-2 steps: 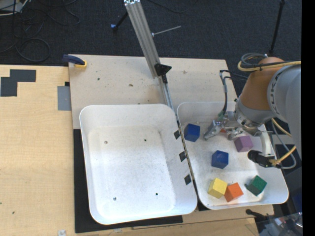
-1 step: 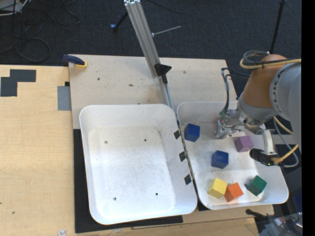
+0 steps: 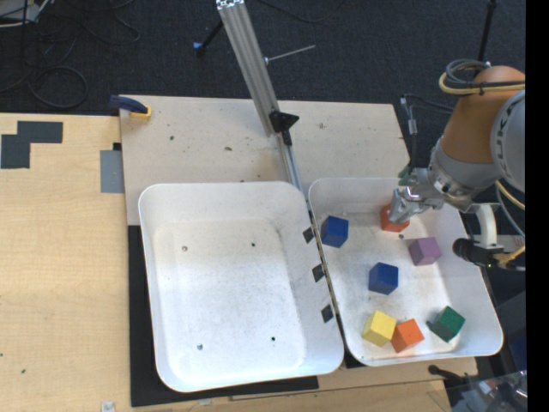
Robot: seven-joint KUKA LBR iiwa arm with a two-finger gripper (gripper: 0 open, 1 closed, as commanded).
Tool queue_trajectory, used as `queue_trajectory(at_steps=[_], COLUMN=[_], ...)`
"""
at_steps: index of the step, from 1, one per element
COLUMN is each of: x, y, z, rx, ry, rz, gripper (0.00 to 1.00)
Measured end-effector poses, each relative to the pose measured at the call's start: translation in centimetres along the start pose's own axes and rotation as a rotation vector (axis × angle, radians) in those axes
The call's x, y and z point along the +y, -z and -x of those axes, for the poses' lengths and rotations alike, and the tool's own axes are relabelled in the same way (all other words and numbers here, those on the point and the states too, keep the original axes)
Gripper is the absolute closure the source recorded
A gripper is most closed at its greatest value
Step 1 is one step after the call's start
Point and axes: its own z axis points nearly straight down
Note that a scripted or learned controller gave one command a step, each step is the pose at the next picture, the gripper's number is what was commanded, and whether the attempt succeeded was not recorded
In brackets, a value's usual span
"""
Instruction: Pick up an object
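Over right bin (image 3: 489, 337) | claw (image 3: 401, 213) atop red block (image 3: 393, 223) | grip state: can't tell

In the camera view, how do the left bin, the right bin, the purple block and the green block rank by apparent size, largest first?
1. Left bin
2. Right bin
3. Green block and purple block: these look about alike, and the green one lies nearer the camera, so I do not rank them.
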Motion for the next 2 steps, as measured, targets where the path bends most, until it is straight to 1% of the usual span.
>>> queue_trajectory(at_steps=[1,2], x=[0.8,0.8], y=[6.2,7.9], z=[-0.2,-0.1], rx=[0.0,0.001], ry=[0.001,0.003], rz=[0.001,-0.004], gripper=[1.0,1.0])
